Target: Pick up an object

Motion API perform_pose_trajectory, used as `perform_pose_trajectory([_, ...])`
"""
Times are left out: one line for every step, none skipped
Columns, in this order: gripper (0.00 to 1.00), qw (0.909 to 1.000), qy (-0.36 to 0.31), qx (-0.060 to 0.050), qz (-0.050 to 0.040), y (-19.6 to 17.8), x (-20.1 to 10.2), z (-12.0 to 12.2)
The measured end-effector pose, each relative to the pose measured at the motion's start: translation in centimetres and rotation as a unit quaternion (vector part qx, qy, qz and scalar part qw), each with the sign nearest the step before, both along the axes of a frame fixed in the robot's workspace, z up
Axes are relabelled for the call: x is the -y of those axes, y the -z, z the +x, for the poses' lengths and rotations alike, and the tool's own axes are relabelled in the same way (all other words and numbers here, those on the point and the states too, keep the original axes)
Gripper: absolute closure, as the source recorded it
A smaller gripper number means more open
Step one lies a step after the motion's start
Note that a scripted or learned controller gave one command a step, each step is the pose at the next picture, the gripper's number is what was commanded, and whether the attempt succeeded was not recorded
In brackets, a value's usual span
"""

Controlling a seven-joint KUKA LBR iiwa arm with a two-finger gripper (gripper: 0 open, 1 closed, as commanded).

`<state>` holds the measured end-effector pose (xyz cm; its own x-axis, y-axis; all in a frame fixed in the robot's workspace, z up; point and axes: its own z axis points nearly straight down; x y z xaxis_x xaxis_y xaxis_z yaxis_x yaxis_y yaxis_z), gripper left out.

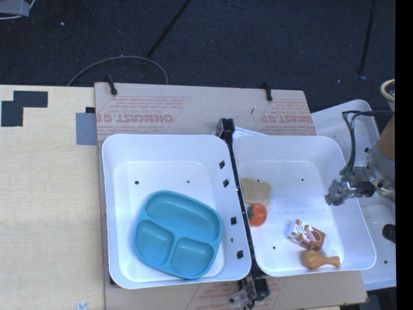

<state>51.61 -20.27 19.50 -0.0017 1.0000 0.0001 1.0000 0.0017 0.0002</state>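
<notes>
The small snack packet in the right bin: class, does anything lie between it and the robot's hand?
Nothing visible does. The hand sits over the right bin's right edge, and bare white floor separates it from the snack packet. The chicken drumstick lies below the packet, off that line.

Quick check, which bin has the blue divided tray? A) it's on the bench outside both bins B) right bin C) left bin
C: the blue divided tray lies flat in the left bin, while the right bin holds the small items: a tomato, a snack packet and a toy drumstick.
</notes>
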Motion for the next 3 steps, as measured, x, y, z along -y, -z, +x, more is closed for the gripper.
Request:
perform_pose_trajectory([1.00,1.0000,0.000,0.001,-0.0006,-6.2,0.1,0.3])
perform_pose_trajectory([1.00,1.0000,-0.001,-0.003,0.0015,-4.6,-5.0,0.5])
perform_pose_trajectory([1.00,1.0000,-0.001,-0.003,0.0011,-3.2,-10.5,1.3])
